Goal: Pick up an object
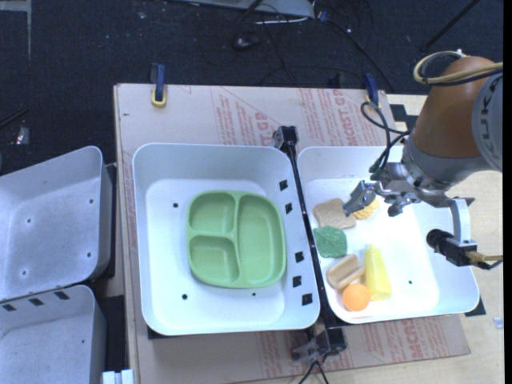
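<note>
Smooth green 3-section tray (237,238), glossy orange ball (357,297), jaws (374,200) (state unclear) over right bin (448,282)

You see a pale green three-compartment plastic tray (237,239) in the left shallow white bin (156,214), well left of the tool.

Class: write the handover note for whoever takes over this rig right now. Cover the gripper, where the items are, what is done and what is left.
Gripper: low over the right bin, at the yellow item beside the bread slice; grasp state unclear.
Also in that bin: green leaf, hot dog bun, yellow bottle, orange.
Left bin: green divided plate.
Done: approach. Left: confirm a grasp, lift.
</note>
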`<state>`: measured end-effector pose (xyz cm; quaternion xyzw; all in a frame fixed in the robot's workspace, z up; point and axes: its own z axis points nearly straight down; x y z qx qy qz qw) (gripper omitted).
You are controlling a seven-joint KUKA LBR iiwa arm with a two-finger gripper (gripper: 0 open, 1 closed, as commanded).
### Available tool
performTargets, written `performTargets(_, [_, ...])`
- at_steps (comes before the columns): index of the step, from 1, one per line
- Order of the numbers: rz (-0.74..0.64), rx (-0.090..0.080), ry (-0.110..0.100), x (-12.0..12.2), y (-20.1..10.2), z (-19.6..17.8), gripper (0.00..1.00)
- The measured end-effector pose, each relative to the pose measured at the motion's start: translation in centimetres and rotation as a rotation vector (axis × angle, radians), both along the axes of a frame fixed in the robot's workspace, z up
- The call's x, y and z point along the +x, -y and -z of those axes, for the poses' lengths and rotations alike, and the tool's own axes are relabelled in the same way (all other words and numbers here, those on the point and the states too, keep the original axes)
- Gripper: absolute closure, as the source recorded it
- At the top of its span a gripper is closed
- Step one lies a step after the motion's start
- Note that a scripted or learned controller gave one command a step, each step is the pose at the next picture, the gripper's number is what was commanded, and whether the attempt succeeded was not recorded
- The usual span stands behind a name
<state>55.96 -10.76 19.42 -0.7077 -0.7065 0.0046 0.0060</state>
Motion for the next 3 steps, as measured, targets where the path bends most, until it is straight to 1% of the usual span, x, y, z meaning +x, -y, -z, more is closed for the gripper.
performTargets(1, [-0.002,-0.001,0.014,0.3,0.0,-0.8,0.0])
performTargets(3, [-0.001,-0.001,0.011,-0.3,-0.2,7.8,0.0])
